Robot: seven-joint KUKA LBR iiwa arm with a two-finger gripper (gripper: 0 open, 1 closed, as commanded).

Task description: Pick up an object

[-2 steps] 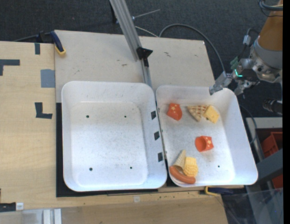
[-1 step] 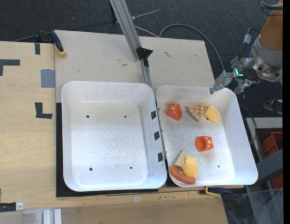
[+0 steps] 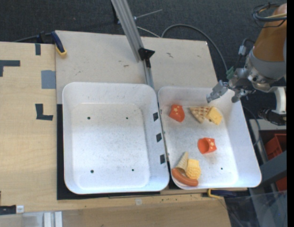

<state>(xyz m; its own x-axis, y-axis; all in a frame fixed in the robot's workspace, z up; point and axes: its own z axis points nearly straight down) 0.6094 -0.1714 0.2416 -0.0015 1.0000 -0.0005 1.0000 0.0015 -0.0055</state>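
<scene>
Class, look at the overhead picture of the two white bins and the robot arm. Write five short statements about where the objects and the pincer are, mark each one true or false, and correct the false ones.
1. All the toy items lie in the right bin. True.
2. The pincer is holding the orange-red block. False: nothing sits between its fingers; it hangs over the bin's upper right part, apart from that block.
3. Two orange-red blocks are in the scene. True: the second block lies lower, nearer the bin's middle.
4. The sausage lies at the far edge of the bin. False: it lies at the near left corner, beside a yellow cone piece.
5. The waffle-patterned piece lies in the left bin. False: it is in the right bin, near the pincer.
</scene>
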